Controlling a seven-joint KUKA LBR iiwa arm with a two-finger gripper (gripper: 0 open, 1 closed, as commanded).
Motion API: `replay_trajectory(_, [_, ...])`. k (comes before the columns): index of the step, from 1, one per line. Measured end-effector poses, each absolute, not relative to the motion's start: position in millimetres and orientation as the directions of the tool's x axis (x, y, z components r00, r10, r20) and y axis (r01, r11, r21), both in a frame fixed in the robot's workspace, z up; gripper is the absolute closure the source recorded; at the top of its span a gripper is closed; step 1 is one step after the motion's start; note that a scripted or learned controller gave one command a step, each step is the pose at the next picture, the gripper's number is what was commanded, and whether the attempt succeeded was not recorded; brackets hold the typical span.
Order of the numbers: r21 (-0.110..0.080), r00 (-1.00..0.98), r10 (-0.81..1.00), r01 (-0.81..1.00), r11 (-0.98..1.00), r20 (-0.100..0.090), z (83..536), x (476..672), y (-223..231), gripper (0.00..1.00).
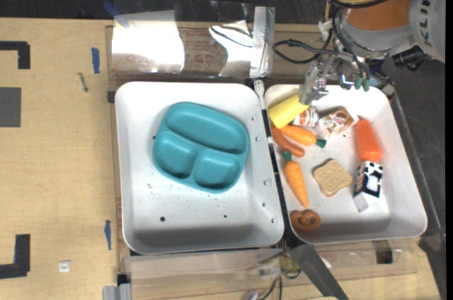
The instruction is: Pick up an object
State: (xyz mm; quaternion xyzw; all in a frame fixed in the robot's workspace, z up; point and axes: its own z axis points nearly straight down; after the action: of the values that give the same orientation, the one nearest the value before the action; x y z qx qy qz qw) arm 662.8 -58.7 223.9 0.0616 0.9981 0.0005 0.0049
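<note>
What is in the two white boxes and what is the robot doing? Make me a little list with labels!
left bin: a teal divided plate
right bin: toy food
food near the top: yellow piece, packet with a picture
carrots: two orange carrots
other food: slice of toast, orange-red bottle, small brown piece
pincer: above the yellow piece, at the right bin's top left corner
holding something: cannot tell

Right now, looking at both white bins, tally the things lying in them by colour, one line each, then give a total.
Teal: 1, the divided plate
Yellow: 1, the yellow block
Orange: 3, two carrots and an orange tube
Tan or brown: 2, the toast slice and a brown lump
Black and white: 1, the small box
Red and white: 1, the wrapper
Total: 9
</note>
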Motion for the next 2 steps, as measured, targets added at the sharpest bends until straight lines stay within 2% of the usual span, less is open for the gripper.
replay_trajectory(1, [0.004, -0.990, 0.139, 0.139, 0.990, -0.012, 244.1, 659.0, -14.7, 1.00])
replay_trajectory(2, [0.003, -0.980, 0.201, 0.201, 0.980, -0.010, 239.7, 661.7, -9.5, 1.00])
